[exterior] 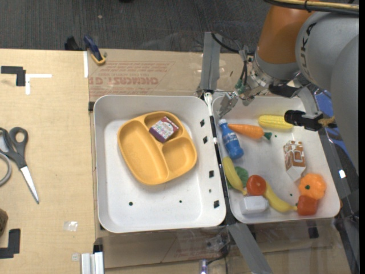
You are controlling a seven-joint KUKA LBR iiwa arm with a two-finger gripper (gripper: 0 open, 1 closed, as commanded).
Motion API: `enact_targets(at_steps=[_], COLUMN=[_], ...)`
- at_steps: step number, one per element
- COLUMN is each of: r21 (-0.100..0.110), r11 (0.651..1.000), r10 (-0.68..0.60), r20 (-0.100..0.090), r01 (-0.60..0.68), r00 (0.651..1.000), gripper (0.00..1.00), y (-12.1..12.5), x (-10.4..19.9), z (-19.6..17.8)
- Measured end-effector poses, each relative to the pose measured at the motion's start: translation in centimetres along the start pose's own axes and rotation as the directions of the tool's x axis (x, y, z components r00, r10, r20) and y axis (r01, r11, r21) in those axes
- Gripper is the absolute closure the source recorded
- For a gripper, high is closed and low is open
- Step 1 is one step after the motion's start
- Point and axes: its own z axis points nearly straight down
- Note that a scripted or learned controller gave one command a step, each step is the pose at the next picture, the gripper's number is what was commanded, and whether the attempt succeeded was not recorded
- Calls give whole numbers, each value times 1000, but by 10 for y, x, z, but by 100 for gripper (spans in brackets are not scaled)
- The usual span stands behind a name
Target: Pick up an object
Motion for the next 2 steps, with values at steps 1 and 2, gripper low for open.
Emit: enact_targets(at_steps=[1,2], r21=[1,-2], r11=[991,974], r10=[131,225], r20=[-1,1], r01=[-131,-225], r00=[991,974], gripper=[0,0], y=[-92,-75], x=[-15,-41], z=[0,89])
